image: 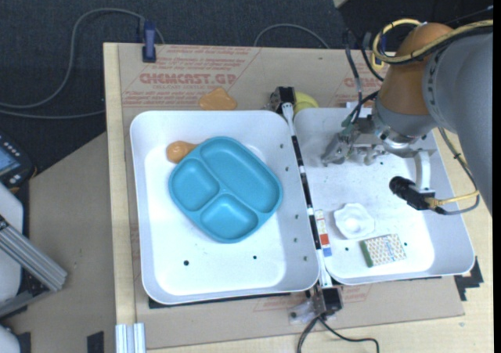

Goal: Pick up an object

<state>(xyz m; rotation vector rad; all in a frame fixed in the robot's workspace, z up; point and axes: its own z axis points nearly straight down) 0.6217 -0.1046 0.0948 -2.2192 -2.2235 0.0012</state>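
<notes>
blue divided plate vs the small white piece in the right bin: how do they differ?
The blue divided plate is far larger than the small white piece. The plate lies in the left bin; the white piece lies in the right bin. The plate stands out bright blue against the bin floor, while the white piece nearly blends in. The plate has three compartments; the white piece shows one shallow hollow. Both lie flat, and both are apart from the gripper.

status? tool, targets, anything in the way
Tool low in right bin, far end, nothing seen between fingers. Small white dish and patterned sponge lie nearer the camera, untouched. Blue divided plate in left bin. No obstruction.
</notes>
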